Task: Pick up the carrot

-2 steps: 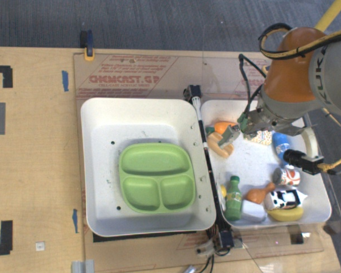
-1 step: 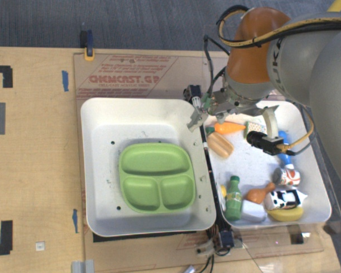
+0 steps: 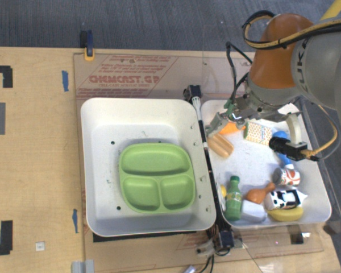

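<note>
Carrot (image 3: 229,128): seen in the right bin (image 3: 324,201), just beside the bread roll (image 3: 220,145).
Tool (image 3: 226,118): positioned over the carrot; finger state cannot be told.
Green tray (image 3: 157,177): lies in the left bin (image 3: 96,118).

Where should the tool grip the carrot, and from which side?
Grip the carrot across its orange body, from straight above. It lies flat between a roll and a packet, so its sides are crowded. The tool hangs over it and hides part of it.
</note>
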Robot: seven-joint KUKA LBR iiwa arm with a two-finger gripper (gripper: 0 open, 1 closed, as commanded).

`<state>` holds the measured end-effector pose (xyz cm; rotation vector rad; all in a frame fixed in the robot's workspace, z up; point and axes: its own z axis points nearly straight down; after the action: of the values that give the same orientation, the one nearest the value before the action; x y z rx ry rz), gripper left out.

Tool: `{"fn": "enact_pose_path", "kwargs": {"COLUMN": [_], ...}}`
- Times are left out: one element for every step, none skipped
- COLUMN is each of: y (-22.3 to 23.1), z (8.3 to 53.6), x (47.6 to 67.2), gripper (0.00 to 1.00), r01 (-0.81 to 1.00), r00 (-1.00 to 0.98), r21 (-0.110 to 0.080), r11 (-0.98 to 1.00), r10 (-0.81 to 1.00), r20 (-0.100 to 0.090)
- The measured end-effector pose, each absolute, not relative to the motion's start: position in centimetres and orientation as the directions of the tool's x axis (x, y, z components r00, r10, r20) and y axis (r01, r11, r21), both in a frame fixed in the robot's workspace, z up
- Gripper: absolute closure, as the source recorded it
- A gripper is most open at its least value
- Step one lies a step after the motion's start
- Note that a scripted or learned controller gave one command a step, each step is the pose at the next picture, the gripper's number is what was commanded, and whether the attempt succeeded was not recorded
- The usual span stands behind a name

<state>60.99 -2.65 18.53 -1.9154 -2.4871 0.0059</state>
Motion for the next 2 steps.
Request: {"fn": "enact_pose_path", "kwargs": {"y": [-7.5,-10.1], "z": [18.5,10.6], "x": [61.1,62.8], "gripper": [0.0,0.0], "r01": [0.996,0.996], "r00": [-0.094,0.093], "r21": [0.003,0.003], "r11": [0.094,-0.093], "r10": [0.996,0.996], "r20": [-0.003,0.0]}}
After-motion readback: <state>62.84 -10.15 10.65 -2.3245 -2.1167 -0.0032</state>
